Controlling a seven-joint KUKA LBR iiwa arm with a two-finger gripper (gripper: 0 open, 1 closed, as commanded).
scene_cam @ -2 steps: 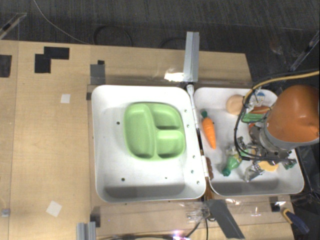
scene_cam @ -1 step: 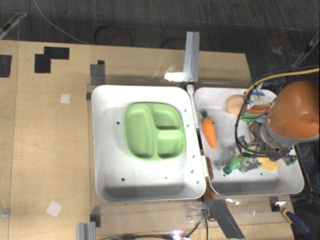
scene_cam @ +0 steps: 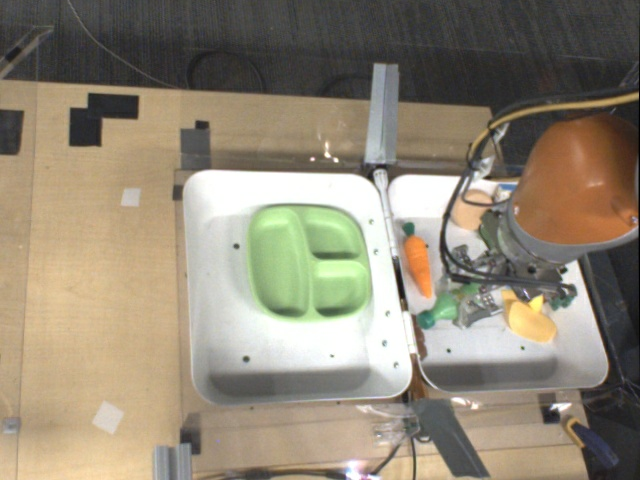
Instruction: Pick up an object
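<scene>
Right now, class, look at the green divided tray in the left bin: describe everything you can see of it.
The green divided plastic tray is pale green, rounded-cornered and smooth. Raised ridges split it into three compartments: one long one on its left, two smaller ones on its right. It lies flat, open side up, near the middle of the shallow white left bin, with nothing lying in it.

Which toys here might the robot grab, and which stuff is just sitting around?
For the job:
- carrot, in the right bin
- yellow toy, near the gripper
- small green piece, beside the carrot's tip
- pale round thing, partly hidden by the arm

Just lying about:
- green divided tray, in the left bin
- black cable, on the floor behind the bench
</scene>
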